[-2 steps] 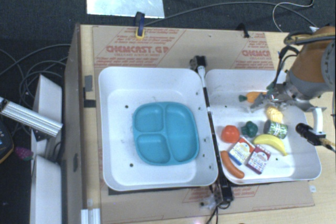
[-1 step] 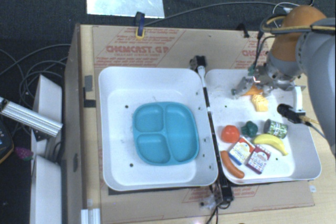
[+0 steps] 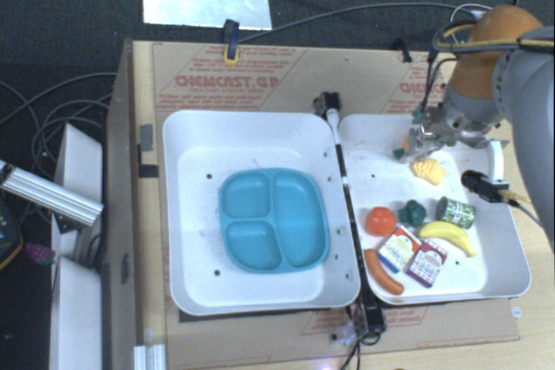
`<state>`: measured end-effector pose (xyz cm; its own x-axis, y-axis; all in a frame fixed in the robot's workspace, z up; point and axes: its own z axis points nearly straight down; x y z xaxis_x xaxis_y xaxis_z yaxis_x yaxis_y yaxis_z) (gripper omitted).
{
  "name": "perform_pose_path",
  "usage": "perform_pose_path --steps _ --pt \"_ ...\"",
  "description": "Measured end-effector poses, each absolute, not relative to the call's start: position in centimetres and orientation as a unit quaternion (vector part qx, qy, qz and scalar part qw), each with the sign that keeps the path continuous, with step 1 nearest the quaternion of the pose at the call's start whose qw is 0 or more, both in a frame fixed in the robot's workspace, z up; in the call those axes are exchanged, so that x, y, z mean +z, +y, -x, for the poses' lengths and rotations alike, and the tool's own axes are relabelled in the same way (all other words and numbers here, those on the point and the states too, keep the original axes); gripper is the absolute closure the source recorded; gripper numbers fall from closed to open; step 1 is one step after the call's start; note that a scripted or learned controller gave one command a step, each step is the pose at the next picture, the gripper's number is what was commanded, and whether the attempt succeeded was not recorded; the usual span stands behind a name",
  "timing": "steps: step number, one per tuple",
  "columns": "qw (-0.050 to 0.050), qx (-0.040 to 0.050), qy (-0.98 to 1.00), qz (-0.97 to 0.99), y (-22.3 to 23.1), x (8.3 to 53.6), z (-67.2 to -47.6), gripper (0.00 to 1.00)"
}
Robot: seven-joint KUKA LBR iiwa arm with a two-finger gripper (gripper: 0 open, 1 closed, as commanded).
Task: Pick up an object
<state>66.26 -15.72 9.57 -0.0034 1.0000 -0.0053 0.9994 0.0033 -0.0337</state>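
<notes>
My gripper (image 3: 420,139) hangs low over the back of the right bin (image 3: 507,269), at the end of the grey arm with the orange band. Just in front of it lies a pale yellow lumpy piece (image 3: 428,171), close to the gripper tip. A small teal bit (image 3: 400,153) shows at the gripper's left side; I cannot tell what it is. Further forward lie a red tomato (image 3: 380,221), a dark green pepper (image 3: 414,210), a green can (image 3: 454,211), a banana (image 3: 447,236), a sausage (image 3: 384,271) and two small cartons (image 3: 398,249), (image 3: 426,262).
The left bin (image 3: 195,143) holds a blue divided plate (image 3: 273,217). A ridge between the bins (image 3: 342,186) runs front to back. Cables and a metal rail (image 3: 52,193) lie off the bench to the left.
</notes>
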Motion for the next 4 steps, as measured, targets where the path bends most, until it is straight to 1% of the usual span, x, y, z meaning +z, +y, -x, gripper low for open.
perform_pose_path --steps 1,2,3,4 --pt "0.006 0.0114 -0.709 0.705 -15.7 9.7 -66.4 0.0" --pt "-0.003 -0.0006 -0.708 0.707 -20.8 14.1 -66.9 0.0" --pt "0.0 -0.0002 -0.708 0.707 -16.1 8.4 -56.5 0.0" --pt "-0.003 -0.0011 -0.708 0.706 -19.7 13.9 -63.0 0.0"
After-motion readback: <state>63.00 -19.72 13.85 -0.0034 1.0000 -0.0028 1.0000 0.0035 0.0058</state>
